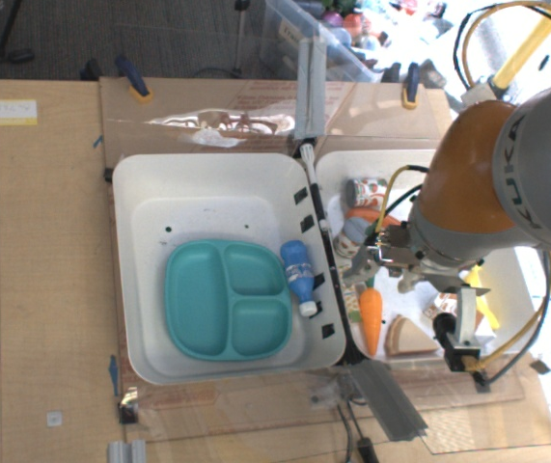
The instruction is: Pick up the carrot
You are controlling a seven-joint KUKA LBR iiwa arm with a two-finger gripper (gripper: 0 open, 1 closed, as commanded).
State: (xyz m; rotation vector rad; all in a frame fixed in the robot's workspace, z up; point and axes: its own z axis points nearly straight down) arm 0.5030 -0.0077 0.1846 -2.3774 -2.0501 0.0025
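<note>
The carrot (371,318) lies in the right bin (376,159), close to its left wall, with the pointed end towards the front. My gripper (379,261) hangs just behind and above the carrot's thick end, under the grey and orange wrist. The wrist hides much of the bin's middle. Nothing shows as held.
The left bin (207,168) holds a teal divided plate (227,299) and a blue bottle (298,272) by its right wall. Around the carrot lie a can (363,193), a brown wedge (406,337), a yellow item (483,304) and a small red-and-white piece (441,307).
</note>
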